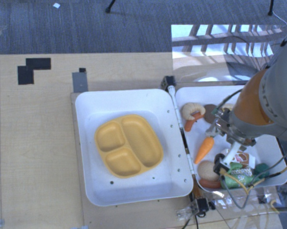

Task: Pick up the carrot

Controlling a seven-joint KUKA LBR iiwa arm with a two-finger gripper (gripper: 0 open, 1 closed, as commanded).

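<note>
The orange carrot (204,150) lies at a slant in the left part of the right bin (271,149), close to the wall it shares with the left bin. My gripper (217,126) hangs over the right bin, just up and right of the carrot's thicker end and very near it. Nothing shows whether it touches the carrot. The grey arm with its orange band (253,104) comes in from the right and covers the bin's middle.
A yellow divided plate (128,146) sits in the left bin (86,140). Around the carrot lie a beige round toy food (192,110) with a reddish piece (189,125), a bun-like item (206,172), a green packet (238,177) and a red-white packet (242,158).
</note>
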